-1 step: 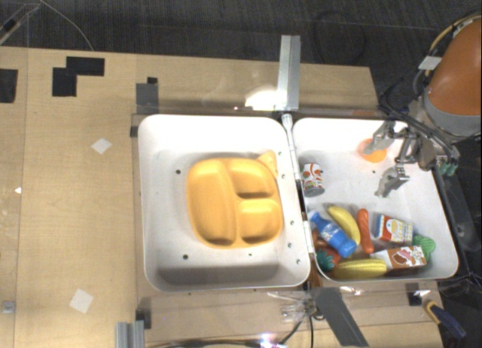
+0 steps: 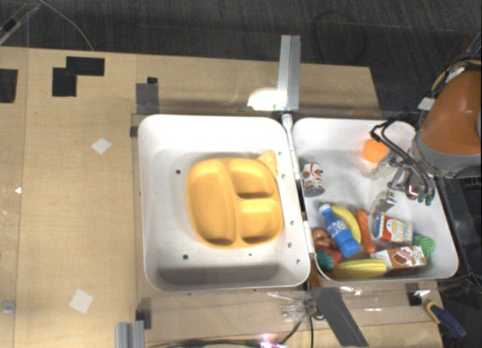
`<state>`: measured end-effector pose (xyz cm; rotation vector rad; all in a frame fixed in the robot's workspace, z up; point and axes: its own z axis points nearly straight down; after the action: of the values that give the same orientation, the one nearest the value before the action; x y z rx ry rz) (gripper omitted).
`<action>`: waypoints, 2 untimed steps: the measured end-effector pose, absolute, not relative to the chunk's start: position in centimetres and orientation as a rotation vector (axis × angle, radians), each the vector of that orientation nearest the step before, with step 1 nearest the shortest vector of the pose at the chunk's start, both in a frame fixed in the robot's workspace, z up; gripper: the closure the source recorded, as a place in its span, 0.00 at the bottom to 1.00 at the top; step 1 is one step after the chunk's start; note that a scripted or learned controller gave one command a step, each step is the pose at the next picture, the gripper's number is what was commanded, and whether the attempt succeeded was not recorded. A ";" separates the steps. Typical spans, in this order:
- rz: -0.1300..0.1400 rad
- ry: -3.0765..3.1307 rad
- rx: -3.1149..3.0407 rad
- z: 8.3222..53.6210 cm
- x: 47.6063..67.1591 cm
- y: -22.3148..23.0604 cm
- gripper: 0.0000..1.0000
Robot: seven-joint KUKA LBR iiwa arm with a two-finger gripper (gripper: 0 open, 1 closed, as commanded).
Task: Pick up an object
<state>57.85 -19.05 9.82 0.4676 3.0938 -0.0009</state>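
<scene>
My gripper (image 2: 405, 185) hangs over the right side of the right bin (image 2: 337, 137), below the arm's orange band (image 2: 454, 117). An orange ball (image 2: 373, 150) lies just to its left. Directly below it in the view sits a small juice box (image 2: 395, 229). Packed along the bin's near side are a blue bottle (image 2: 341, 231), a banana (image 2: 349, 217), an orange carrot-like piece (image 2: 366, 232), a corn cob (image 2: 360, 269), a brown carton (image 2: 407, 257) and a green item (image 2: 426, 246). A small can (image 2: 312, 178) stands by the left wall.
The left bin (image 2: 162, 188) holds a yellow divided tray (image 2: 233, 200). A metal post (image 2: 289, 71) rises behind the seam between the bins. Black cables (image 2: 393, 143) loop around the wrist. The far middle of the right bin's floor is bare.
</scene>
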 end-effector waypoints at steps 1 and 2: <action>0.004 2.924 1.116 8.9 57.0 -15.8 0.00; 0.006 2.915 1.100 10.4 57.4 -15.7 1.00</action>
<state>57.41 -15.73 10.38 1.0995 2.9155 0.0059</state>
